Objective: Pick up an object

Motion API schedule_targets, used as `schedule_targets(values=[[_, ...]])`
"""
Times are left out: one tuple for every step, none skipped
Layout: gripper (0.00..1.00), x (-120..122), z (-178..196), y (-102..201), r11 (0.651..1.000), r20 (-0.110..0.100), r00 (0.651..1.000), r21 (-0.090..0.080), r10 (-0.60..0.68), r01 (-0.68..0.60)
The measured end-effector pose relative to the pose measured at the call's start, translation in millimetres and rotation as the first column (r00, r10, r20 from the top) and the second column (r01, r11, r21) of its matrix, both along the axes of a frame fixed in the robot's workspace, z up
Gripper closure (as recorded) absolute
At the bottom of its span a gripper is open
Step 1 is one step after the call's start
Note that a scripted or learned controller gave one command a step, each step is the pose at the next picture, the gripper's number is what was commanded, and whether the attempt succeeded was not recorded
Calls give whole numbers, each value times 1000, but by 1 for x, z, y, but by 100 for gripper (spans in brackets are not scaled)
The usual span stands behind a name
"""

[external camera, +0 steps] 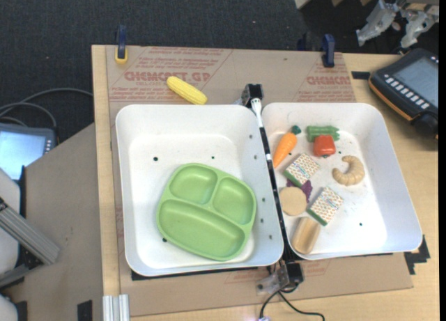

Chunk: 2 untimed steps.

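Showing a green three-compartment plastic plate (207, 210) in the left white bin (132, 173); toy foods, including an orange carrot (283, 149), fill the right white bin (390, 194); pincer state cannot be told.

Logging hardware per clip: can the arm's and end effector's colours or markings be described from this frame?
No, this frame gives nothing to judge them by. It takes in the bench, the left bin with a green divided plate, the right bin with toy food such as a carrot, and a yellow corn cob behind the bins.
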<state>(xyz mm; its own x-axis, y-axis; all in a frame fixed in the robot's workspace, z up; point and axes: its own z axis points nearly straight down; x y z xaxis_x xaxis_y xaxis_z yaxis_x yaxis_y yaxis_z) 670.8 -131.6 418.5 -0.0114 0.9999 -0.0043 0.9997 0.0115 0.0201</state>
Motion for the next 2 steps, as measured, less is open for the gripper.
schedule_targets(values=[[100,-3,2,-6,1000,-13,1000,-1,-9,9],[100,-68,67,-47,1000,-12,1000,0,-17,17]])
